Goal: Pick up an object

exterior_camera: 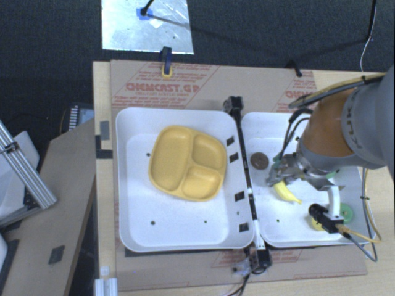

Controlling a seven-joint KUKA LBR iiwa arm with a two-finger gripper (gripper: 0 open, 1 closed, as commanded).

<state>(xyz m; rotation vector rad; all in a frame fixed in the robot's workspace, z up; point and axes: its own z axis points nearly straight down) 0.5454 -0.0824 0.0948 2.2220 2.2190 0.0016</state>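
In the right bin (265, 227) a small yellow banana (288, 193) lies near the middle. My gripper (279, 176) hangs just above the banana's upper end, at or very near it, and the arm's grey and orange body covers the bin's right half. A brown round disc (259, 160) rests to the upper left of the gripper, apart from it. A green round piece (345, 213) and a bit of something yellow (316, 225) show at the bin's lower right, partly hidden by the wrist.
The left bin (133, 227) holds a yellow divided plate (187, 162) near its middle. A black clip strip (242, 165) runs along the ridge between the two bins. Cables trail off the bench at the lower right.
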